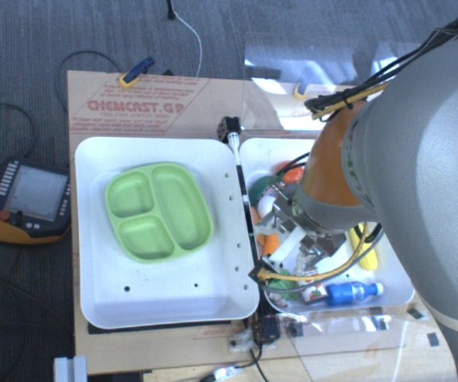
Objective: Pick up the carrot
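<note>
Two white bins sit side by side. The left bin (94, 293) holds a green tray (159, 211) with three compartments. The arm (356, 157) reaches down into the right bin (400, 293), and the gripper (283, 233) is low among the clutter; I cannot tell its state. The carrot (269, 243) lies just beside it, near the wall between the bins. A blue bottle (351, 293) lies near the front edge.

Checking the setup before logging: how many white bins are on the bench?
2. The left bin holds a green divided plate; the right bin lies under the arm, its contents partly hidden.
</note>
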Motion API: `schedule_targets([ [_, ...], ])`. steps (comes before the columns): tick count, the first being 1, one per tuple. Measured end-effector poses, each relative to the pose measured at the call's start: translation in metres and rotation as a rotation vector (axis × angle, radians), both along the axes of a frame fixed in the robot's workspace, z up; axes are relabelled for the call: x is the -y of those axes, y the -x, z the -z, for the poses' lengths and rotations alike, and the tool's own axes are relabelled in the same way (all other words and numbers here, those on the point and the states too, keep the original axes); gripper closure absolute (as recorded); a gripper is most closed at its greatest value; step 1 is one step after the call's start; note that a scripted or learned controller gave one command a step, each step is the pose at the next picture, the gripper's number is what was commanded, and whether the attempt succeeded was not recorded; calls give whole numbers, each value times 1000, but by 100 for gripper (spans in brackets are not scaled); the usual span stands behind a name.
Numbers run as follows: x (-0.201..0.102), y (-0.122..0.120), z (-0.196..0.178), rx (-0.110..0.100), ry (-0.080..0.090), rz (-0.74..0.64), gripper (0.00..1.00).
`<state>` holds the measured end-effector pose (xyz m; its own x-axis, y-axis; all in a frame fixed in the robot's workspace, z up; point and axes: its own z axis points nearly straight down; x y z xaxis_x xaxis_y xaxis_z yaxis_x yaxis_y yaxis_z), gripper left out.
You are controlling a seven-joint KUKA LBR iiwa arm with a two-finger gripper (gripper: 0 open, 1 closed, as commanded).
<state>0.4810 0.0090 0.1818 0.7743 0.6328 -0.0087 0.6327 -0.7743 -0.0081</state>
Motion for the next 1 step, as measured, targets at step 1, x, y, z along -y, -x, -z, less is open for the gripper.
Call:
schedule_targets([
  [1, 75, -85, -1, 6, 5, -141, 0],
])
